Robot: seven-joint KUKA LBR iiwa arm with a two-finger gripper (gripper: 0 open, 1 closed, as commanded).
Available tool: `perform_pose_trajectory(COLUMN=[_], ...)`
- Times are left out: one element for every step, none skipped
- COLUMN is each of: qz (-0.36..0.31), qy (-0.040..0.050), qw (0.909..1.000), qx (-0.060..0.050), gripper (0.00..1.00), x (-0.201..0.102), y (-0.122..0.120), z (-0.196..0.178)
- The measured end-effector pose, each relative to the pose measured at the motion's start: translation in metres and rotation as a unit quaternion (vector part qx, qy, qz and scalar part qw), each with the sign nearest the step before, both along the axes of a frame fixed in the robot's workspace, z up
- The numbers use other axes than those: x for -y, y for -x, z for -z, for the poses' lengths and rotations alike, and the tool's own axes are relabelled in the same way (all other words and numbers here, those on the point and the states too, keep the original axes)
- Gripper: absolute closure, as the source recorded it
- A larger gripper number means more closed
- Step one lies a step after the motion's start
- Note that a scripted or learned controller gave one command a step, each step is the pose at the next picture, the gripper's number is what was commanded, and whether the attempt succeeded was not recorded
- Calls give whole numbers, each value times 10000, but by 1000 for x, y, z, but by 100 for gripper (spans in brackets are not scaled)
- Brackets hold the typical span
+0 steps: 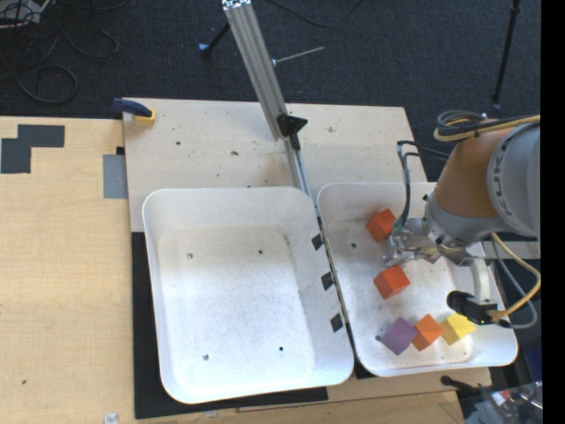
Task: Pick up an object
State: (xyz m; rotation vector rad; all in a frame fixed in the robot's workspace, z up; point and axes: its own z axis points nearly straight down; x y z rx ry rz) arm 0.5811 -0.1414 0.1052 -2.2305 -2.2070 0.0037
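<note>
The right bin point(353, 203) holds several small blocks. An orange-red block point(380, 224) lies near its upper middle, and a second orange-red block point(392, 282) lies below it. Along the bin's lower edge sit a purple block point(398, 335), an orange block point(427, 331) and a yellow block point(458, 328). My gripper point(403, 249) reaches in from the right and hangs low between the two orange-red blocks, just above the lower one. Nothing shows between its fingers.
The left bin point(168, 237) lies beside the right one, with black clips point(324, 279) along the shared edge. A slanted aluminium bar point(260, 64) rises from the bench behind the bins. Cables and the arm's body point(481, 188) crowd the right side.
</note>
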Motion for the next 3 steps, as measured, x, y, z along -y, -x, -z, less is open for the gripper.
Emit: perform_pose_trajectory(qz=[-54,-56,-66], qy=[8,7,3], qw=[10000,10000,10000], qx=[37,34,1], gripper=[100,100,100], x=[2,2,1], y=[-5,-10,-10], z=[-62,-106,-97])
